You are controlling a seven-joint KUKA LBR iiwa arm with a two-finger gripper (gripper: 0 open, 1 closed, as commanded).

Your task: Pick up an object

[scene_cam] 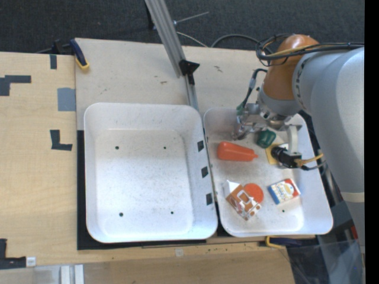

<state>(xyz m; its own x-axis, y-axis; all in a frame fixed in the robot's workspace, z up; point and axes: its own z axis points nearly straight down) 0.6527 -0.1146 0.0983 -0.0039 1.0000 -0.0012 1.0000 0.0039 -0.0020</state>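
The bench top [35, 152] was pale wood-grain board, marked with several grey tape patches [66, 99]. A lighter panel [130, 76] lay across its middle. Dark carpet-like flooring [77, 7] ran behind the bench. A slanted aluminium post [167, 28] rose from the panel. A yellow-tipped clamp [79, 54] sat at the panel's far left corner. Lighting was even.

**Things we can't see well**

The big grey arm [331, 117] runs off the right edge, so part of it is cut off. It covers the far right corner of the right bin [308, 218]. The gripper [246, 126] is too small and dark to make out. The green thing [265, 138] sits half tucked under the arm.
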